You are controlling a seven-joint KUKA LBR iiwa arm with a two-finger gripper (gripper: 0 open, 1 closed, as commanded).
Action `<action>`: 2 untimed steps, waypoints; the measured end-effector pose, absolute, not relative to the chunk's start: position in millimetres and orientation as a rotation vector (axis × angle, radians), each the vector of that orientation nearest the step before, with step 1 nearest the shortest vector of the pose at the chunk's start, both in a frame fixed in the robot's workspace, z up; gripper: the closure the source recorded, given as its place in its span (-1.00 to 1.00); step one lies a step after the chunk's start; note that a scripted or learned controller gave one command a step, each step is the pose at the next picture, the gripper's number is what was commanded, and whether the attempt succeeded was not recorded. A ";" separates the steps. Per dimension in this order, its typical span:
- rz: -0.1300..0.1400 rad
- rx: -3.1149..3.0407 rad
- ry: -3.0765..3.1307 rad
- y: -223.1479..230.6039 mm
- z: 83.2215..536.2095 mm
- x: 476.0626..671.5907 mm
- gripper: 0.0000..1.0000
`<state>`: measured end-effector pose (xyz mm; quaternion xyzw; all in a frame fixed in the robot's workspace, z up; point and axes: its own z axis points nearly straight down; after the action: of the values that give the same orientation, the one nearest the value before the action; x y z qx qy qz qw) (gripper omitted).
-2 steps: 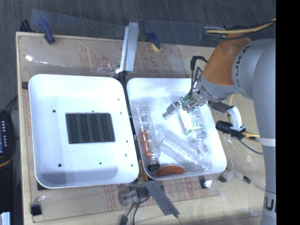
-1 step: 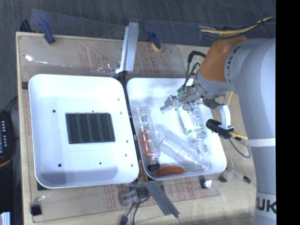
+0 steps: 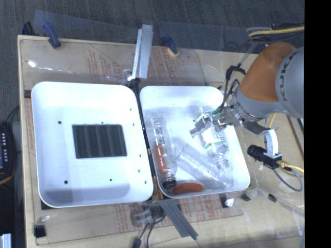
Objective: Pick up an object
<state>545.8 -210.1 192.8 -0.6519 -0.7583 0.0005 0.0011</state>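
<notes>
Right bin [image 3: 235,154], smooth white plastic with rounded corners, as landmark. Gripper [image 3: 207,122] hangs over its upper middle; finger state cannot be told. Beneath lie clear plastic bottles [image 3: 214,143]; along its left wall, a transparent tube [image 3: 159,138]; at its lower rim, an orange oblong piece [image 3: 187,188].
</notes>
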 end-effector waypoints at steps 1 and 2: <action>0.002 -2.035 -2.390 -210.3 171.8 584.7 -1.00; 0.002 -1.988 -2.428 -208.7 158.3 577.8 -1.00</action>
<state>577.8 -208.7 158.3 -0.6336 -0.7736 0.0008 0.0018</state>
